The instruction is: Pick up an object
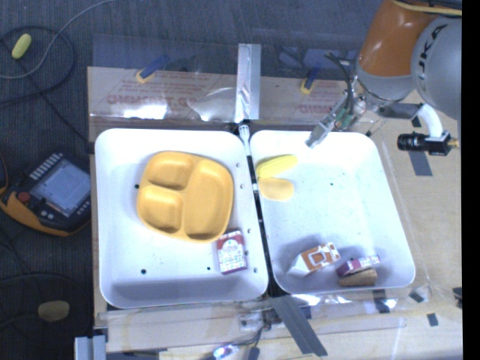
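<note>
My gripper (321, 133) hangs over the far rim of the right bin (390, 201), with nothing visible in it. Below and to its left, a yellow banana-shaped piece (276, 164) lies against the bin's left wall, with a pale yellow rounded piece (278, 190) just in front of it. Near the front of the same bin sit a small orange and white box (320, 257) and a brown and maroon item (358, 271). The left bin (112, 223) holds a yellow divided plate (185, 195) and a small red box (231, 252).
The grey arm with its orange band (397, 28) fills the upper right corner. A metal strip (248, 81) stands behind the seam between the bins. A teach pendant (54, 193) lies on the floor to the left. Clamps (153, 68) sit behind the bins.
</note>
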Tool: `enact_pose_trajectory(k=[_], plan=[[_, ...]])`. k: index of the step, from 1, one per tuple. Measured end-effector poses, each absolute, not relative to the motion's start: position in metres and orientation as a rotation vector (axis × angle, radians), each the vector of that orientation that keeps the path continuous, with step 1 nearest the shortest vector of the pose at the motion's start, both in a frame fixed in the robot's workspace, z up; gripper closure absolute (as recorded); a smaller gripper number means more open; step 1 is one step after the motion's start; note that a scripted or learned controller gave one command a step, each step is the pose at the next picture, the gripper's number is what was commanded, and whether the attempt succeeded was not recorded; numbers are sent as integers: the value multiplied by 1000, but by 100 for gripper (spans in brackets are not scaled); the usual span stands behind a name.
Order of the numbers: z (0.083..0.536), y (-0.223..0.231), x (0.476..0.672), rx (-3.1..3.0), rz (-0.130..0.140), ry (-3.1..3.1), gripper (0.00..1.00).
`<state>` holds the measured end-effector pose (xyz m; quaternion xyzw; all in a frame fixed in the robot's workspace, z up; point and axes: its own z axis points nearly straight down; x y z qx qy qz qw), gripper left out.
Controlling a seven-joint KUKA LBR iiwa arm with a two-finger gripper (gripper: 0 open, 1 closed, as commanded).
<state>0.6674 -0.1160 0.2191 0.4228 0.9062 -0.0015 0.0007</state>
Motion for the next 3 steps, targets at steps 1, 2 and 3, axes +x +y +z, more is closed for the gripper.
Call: enact_pose_trajectory(k=[1,2,3], plan=[[226,-110,638,1885,-2,2515,100],[226,-110,638,1885,-2,2514,0],[112,-110,667,1840,-10,2550,0]])
